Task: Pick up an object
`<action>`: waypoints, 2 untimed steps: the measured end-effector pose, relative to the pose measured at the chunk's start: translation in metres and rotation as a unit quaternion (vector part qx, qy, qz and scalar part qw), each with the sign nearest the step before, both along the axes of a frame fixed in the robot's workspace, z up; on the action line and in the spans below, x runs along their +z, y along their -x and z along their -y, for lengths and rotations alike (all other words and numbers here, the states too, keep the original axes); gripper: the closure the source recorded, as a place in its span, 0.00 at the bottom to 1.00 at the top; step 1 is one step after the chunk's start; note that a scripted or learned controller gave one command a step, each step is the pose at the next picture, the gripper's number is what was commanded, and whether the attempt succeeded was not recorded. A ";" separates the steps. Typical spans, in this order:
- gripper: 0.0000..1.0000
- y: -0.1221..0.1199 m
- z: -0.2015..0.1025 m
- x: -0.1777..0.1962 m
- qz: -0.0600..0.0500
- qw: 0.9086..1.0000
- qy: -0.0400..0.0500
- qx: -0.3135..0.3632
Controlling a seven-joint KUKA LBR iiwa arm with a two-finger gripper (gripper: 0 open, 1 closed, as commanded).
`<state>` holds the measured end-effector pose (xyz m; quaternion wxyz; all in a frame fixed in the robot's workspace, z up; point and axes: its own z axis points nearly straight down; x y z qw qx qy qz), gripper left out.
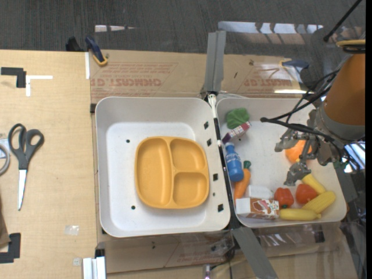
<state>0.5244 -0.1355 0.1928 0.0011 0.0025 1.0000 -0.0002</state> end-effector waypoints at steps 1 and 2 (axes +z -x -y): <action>0.00 0.004 0.075 -0.100 0.001 1.000 0.000 -0.026; 1.00 0.002 0.073 -0.090 0.003 1.000 0.001 -0.023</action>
